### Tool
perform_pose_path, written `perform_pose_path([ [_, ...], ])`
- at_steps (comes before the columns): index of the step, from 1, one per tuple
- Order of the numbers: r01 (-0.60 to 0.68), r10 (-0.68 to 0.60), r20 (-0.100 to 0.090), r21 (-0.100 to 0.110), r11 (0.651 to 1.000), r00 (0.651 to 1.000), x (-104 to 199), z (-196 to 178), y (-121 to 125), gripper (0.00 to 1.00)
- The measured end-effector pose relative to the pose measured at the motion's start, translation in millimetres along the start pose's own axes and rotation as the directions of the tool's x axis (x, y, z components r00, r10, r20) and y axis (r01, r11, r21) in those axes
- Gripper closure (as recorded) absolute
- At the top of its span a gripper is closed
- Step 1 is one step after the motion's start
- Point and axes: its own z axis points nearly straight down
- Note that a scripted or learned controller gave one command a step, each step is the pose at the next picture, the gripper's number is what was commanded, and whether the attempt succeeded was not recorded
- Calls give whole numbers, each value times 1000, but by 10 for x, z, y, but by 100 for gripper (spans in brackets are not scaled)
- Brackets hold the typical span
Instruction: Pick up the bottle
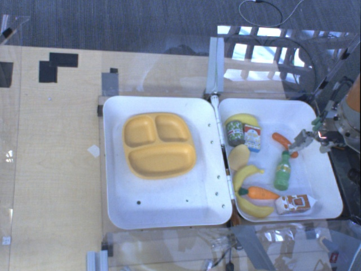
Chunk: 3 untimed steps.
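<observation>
The bottle (282,171), green with a pale cap, lies in the right bin (324,208), a little right of that bin's middle, cap towards the far rim, touching nothing around it

In the left bin (115,168) a yellow divided tray (159,144) sits near the far-left corner, its two small compartments towards the far rim and its long one towards the near rim.

In the right bin, along the left wall, a green-labelled can (234,132) stands beside a small white carton (252,137), both in front of a banana (242,119) by the far-left corner. Just nearer lies a pale potato (239,156), then a second banana (248,192) curving towards the near-left corner with a carrot (262,193) across it. A white and brown carton (293,204) lies by the near rim. A small orange carrot (283,142) lies beyond the bottle.

The gripper (305,139) hangs over the right bin's far-right part, beside the small carrot and apart from the bottle; its jaws look slightly parted with nothing between them
</observation>
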Motion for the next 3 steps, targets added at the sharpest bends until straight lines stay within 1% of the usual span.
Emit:
perform_pose_path([
  [1,28,-28,1,-6,1000,1000,123,1285,2,0],
  [2,30,-30,0,-11,999,1000,140,1172,25,100],
  [3,37,-37,2,-4,999,999,300,-175,-105,100],
])
